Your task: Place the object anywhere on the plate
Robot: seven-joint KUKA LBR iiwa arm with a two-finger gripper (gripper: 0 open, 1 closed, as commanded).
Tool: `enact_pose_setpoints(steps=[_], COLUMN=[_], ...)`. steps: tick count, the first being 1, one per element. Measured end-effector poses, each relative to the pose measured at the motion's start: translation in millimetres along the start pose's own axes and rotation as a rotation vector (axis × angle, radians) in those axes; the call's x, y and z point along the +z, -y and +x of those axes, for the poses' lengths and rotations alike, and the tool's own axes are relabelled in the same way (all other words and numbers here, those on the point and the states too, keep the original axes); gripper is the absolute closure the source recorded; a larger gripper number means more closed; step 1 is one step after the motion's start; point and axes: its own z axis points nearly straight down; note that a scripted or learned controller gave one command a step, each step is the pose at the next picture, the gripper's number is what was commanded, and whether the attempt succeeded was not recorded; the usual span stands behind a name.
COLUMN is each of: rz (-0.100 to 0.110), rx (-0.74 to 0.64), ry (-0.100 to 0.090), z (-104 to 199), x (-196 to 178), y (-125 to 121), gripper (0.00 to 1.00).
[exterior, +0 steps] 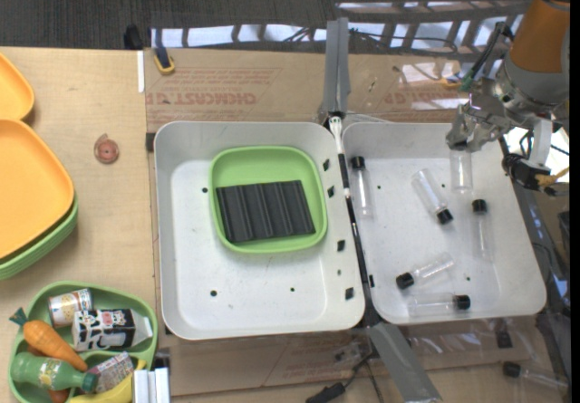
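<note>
A green plate (313, 177) sits in the left bin (181, 238), and a black ridged mat (265, 210) lies on it. My gripper (463, 140) is over the far part of the right bin (517, 292). It is shut on a clear tube (462, 172) that hangs straight down from its fingers. Several other clear tubes with black caps lie loose in the right bin, such as one (431, 196) just left of the gripper and one (424, 272) near the front.
On the wooden bench to the left are stacked orange and green plates (32, 197) and a green bowl of toy food (82, 347). A metal divider (337, 66) stands between the bins at the back. Cardboard lies under the bins.
</note>
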Motion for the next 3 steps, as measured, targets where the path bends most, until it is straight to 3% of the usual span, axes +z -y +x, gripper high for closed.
enact_pose_setpoints(steps=[1,2,3], rz=[0.001,0.001,0.000], rx=[-0.051,-0.205,-0.257], ry=[-0.001,-0.001,0.000], z=[48,70,135], x=[-6,6,6], y=[36,78,81], gripper=[1.00,1.00,1.00])
